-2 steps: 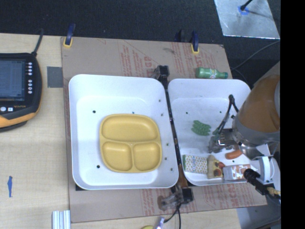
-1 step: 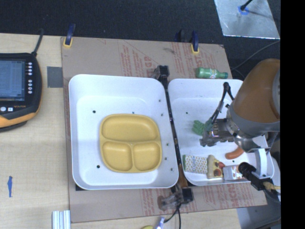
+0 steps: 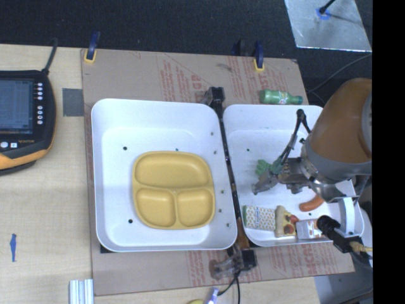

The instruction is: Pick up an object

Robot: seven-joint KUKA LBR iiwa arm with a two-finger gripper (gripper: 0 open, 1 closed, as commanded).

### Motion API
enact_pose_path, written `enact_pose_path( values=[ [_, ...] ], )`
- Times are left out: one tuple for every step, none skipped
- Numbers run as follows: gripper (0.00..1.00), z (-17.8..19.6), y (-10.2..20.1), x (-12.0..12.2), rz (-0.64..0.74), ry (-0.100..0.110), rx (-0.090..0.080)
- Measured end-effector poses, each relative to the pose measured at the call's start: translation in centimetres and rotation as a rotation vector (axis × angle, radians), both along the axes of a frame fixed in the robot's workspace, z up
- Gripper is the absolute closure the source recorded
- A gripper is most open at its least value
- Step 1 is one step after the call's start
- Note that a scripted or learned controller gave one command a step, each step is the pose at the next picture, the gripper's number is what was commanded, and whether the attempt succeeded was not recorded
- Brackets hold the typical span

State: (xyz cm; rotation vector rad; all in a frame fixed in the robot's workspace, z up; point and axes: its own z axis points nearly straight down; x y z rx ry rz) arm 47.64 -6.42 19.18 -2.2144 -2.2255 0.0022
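Brown cardboard [image 3: 190,68] covers the bench beneath two white bins. Left bin [image 3: 107,170] contains a yellow divided tray [image 3: 172,190] at centre, with open floor along all four walls. Right bin [image 3: 253,125] is crowded along its near edge: a patterned packet [image 3: 259,217], a pizza-slice toy [image 3: 286,223] and an orange sausage-shaped item [image 3: 310,202]. Its far half is open floor. The gripper [image 3: 267,177] sits low near the bin centre, beside a small green object [image 3: 263,167]; finger spacing and any contact cannot be determined. The arm [image 3: 338,132] hides the bin's right side. A green bottle [image 3: 281,97] lies outside, beyond the far wall. A teach pendant [image 3: 22,122] is cut off at left.
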Motion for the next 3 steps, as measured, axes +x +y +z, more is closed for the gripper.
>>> enact_pose_path(
  values=[
    [0.00, -8.4, -7.1, 6.3, -0.003, 0.001, -0.001],
    [0.00, -10.0, -3.9, 8.9, 0.000, 0.000, -0.001],
    [1.00, -9.0, -4.0, 8.9, 0.003, 0.000, -0.001]
  ],
)
